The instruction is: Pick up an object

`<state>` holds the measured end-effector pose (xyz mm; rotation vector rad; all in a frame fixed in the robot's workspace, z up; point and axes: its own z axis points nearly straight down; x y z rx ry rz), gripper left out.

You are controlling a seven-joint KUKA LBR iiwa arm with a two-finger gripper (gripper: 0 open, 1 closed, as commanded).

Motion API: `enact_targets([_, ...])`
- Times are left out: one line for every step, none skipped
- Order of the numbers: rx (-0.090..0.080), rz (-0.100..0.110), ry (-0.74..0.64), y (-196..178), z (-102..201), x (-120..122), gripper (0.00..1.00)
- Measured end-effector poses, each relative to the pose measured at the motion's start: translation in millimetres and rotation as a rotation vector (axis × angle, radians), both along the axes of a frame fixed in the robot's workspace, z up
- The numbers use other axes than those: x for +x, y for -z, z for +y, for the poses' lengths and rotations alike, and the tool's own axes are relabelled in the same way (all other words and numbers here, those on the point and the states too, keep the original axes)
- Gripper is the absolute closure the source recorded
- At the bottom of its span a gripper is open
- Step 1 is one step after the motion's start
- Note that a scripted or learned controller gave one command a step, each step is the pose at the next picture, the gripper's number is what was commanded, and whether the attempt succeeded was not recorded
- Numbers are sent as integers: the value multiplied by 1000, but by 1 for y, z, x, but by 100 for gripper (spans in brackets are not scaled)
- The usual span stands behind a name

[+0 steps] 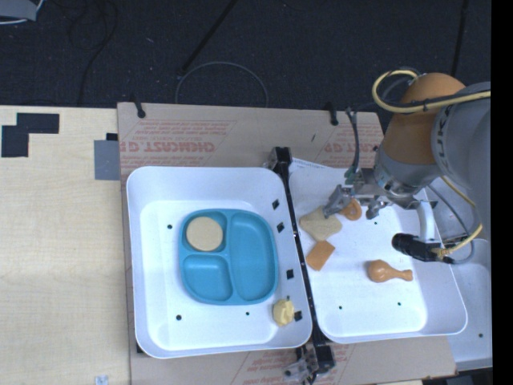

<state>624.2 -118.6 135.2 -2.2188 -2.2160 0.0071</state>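
- Over the right bin [449,315], at its far side, the claw [353,207] hangs low with its fingers spread, a small orange piece [352,210] lying between them; whether the fingers touch it cannot be told, and nothing is lifted.
- Just beside the orange piece, on its left and a little nearer the camera, lies a pale slice [320,225]; an orange wedge [320,255] sits nearer still.
- Well apart from the orange piece, toward the camera and to its right, a drumstick [389,273] lies with its long axis running left to right.
- Left of the orange piece, across the divider, the left bin [152,191] holds a blue tray [244,255] with a tan disc [203,233], and a yellow lump [283,312].
- Judged from this, the orange piece is the likely target: the claw need only pinch and rise.
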Motion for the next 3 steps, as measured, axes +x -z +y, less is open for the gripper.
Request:
enact_targets([0, -3, 3, -13, -1, 1, 100])
enact_targets([-2, -10, 5, -64, -9, 5, 100])
enact_targets([-1, -10, -1, -113, -6, -2, 100])
